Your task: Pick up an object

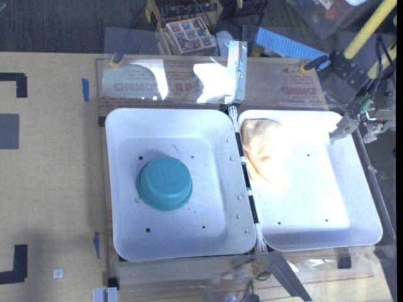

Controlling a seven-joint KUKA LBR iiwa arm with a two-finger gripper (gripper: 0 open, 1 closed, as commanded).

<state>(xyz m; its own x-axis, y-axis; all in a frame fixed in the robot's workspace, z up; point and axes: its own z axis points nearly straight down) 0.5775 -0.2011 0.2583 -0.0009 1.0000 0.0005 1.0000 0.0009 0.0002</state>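
Lying in 2 shallow white bins on the counter: 1 round teal plastic bowl (165, 182), upturned at the left bin's (126, 131) centre, no long axis, base pointing up; 1 pale tan crumpled cloth (257, 146) against the right bin's (359, 225) upper-left wall, long axis running along that wall. Gripper (345, 128) sat over the right bin's upper-right rim, well apart from both; state of fingers could not be told. Risks: smooth domed bowl could slip from a pinch; cloth beside the wall could crowd the approach.
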